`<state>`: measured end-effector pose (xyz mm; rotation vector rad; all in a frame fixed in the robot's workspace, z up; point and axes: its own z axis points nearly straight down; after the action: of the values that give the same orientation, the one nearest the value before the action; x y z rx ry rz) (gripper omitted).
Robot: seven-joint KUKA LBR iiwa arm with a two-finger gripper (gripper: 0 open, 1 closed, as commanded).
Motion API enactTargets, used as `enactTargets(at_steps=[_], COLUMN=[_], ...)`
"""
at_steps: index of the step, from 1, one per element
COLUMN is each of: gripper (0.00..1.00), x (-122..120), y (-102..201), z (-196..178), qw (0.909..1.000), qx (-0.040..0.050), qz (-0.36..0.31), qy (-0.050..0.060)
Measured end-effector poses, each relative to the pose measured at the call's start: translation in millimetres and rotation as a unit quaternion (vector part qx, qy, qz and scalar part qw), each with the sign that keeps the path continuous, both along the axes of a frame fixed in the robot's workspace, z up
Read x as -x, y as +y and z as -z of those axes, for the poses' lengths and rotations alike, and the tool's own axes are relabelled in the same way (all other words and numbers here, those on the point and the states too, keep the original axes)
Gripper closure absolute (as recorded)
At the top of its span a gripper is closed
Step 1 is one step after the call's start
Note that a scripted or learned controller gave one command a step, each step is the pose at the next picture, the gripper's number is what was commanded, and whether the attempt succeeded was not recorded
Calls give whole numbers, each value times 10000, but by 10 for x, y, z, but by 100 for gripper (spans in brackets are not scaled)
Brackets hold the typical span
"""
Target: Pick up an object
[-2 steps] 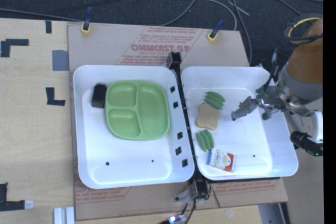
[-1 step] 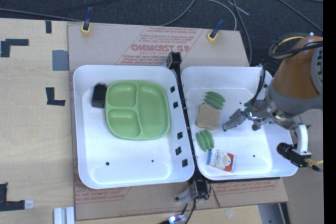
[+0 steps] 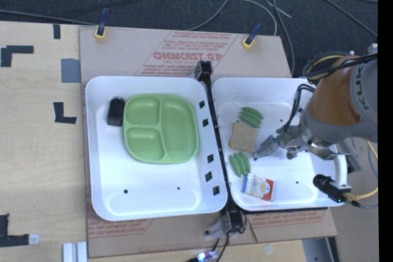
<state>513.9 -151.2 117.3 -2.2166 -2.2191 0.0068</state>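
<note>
Two bins: left bin (image 3: 101, 150) holds a green divided plate (image 3: 161, 128) and black block (image 3: 116, 111); my gripper (image 3: 265, 148), grip unclear, hovers over right bin (image 3: 288, 190).

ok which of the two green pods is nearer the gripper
The lower pod, beside the carton: the gripper is just right of it. The upper pod lies farther off.

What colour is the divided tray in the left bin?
Light green; the divided tray shows clearly in the camera view, beside a small black object.
</note>
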Motion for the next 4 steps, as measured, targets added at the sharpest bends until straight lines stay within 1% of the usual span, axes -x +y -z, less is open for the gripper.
enactTargets(at_steps=[1, 2, 3, 4], gripper=[0, 100, 100, 100], x=[2, -7, -22, -36], y=[0, -1, -4, -1], z=[339, 216, -415, -944], qw=[10000, 10000, 10000, 10000], qx=[12, 16, 8, 8], qz=[1, -2, -3, -5], qy=[-28, -43, -55, -57])
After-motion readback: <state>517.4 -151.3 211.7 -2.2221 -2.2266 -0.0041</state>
